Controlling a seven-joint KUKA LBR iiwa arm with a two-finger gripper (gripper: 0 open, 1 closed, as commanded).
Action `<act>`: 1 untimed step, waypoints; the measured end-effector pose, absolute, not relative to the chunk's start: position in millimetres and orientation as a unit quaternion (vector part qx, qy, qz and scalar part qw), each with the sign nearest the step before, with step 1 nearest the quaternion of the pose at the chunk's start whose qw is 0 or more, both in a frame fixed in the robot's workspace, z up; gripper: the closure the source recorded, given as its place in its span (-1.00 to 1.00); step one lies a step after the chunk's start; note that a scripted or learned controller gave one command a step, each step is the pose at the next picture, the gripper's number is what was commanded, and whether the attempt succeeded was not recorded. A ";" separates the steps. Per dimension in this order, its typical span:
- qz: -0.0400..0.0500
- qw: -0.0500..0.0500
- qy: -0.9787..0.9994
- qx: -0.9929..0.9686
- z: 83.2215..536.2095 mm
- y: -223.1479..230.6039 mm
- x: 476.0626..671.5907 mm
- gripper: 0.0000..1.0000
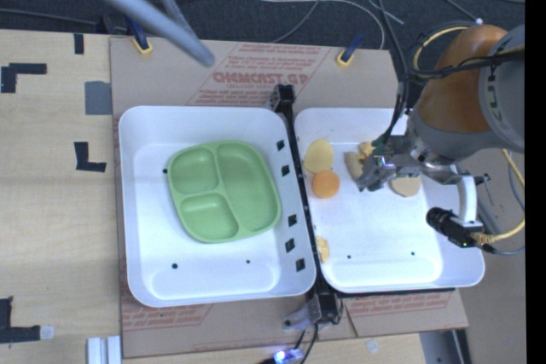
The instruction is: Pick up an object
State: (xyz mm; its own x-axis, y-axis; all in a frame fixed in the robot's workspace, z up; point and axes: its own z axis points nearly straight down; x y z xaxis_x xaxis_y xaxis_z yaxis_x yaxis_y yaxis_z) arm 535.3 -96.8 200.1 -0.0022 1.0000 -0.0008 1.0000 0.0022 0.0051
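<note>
Orange round piece (pixel 325 184) lies in the right bin (pixel 384 268), near its 9 o'clock wall, touching a pale yellow piece (pixel 319 155) at its 12 o'clock. At its 3 o'clock hovers the pincer (pixel 373 172); whether it's clenched, I cannot tell. A green divided plate (pixel 223 190) sits in the left bin (pixel 145 268).

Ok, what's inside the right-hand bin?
The right bin holds a pale yellow round piece, an orange one and a small yellowish bit. The gripper and arm cover more pieces.
</note>
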 end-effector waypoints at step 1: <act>0.001 0.002 0.708 0.707 253.2 -96.9 536.6 1.00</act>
